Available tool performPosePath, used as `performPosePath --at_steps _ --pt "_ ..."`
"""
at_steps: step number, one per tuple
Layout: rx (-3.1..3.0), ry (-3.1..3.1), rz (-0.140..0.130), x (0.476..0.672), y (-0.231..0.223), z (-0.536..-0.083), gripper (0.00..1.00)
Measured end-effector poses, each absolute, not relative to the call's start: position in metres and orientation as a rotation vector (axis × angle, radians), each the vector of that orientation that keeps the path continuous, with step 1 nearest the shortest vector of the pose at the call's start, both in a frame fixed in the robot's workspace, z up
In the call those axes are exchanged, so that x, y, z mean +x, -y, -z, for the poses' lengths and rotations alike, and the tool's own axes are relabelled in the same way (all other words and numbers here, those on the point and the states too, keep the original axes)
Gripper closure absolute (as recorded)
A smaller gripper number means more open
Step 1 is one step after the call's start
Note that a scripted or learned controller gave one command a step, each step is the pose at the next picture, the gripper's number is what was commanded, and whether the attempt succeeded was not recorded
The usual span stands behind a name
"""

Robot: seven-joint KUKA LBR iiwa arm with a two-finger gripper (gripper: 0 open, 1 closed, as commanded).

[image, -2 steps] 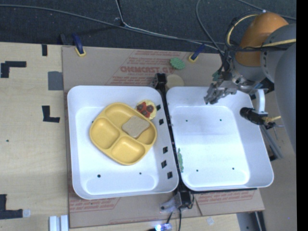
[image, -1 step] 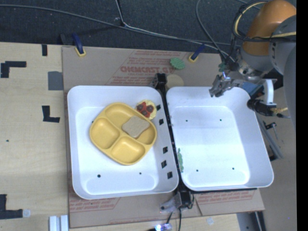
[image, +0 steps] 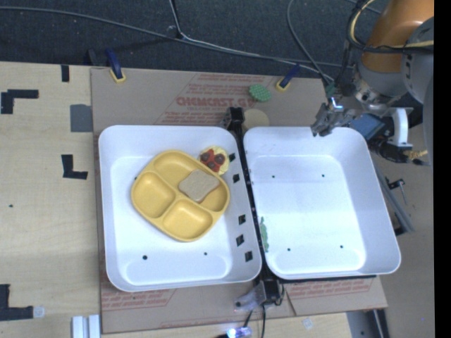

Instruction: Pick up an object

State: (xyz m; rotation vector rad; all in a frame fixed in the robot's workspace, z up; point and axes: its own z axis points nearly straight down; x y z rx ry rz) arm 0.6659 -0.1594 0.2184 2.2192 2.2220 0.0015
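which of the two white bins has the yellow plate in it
The left shallow white bin, the one farther from the gripper. A yellow divided plastic plate lies in it, with a tan bread slice on top.

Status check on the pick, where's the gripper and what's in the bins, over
Gripper over right bin's far rim, nothing seen between fingers. Yellow plate in left bin, toast piece on it, red item at its edge. Nothing blocking the plate.

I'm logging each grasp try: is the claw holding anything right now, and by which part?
Nothing is held. The claw hangs at the back rim of the right bin, with no object between its fingers.
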Motion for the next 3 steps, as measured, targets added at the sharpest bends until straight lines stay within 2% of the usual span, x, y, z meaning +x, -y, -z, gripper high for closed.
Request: performPosePath --at_steps 1,2,3 --pt "2.217 -2.229 0.001 0.657 0.106 -0.208 1.0" --pt "2.217 -2.231 0.002 0.638 0.047 -0.205 1.0" --pt "2.216 -2.23 0.002 0.635 -0.007 -0.202 1.0"
